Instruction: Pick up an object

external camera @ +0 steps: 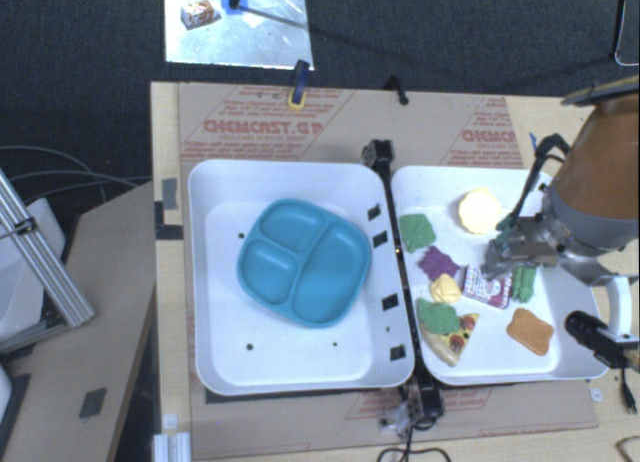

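Note:
The right bin (575, 370) holds several small things. My gripper (505, 262) hangs low over its middle, just above a pink and white packet (486, 288) and beside a dark green piece (525, 284). A pale yellow round thing (480, 211) lies behind the gripper. To its left are a green leafy piece (417, 230), a purple piece (438, 262) and a small yellow piece (445, 288). A pizza slice (452, 335) with a green lump (437, 315) lies at the front left. An orange-brown toast piece (530, 331) sits at the front right.
A blue divided plate (305, 262) lies in the middle of the left bin (215, 350). A black hinge strip (395, 270) runs between the two bins. The grey and orange arm (600, 190) covers the right bin's far right side.

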`<action>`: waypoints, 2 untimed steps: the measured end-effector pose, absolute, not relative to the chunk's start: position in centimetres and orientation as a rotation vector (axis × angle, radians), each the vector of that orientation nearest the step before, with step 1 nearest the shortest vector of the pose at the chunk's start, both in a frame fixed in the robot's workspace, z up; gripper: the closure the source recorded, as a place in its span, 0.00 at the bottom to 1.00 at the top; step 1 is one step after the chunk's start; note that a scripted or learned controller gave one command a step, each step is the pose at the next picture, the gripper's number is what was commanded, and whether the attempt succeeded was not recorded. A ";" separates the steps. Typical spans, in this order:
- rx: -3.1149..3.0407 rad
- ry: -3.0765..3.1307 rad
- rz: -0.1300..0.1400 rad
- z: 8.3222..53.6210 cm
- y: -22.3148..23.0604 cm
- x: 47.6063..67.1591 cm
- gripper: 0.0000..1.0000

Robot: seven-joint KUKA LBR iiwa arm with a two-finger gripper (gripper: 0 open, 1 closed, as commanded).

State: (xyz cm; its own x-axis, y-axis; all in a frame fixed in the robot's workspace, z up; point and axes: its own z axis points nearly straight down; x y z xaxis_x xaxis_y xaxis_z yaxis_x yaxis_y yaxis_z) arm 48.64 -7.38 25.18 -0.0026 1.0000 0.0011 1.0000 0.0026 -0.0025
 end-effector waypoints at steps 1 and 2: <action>-2.221 -2.224 -0.002 25.5 -7.5 48.7 0.00; -2.220 -2.214 0.009 11.6 -10.6 48.4 0.00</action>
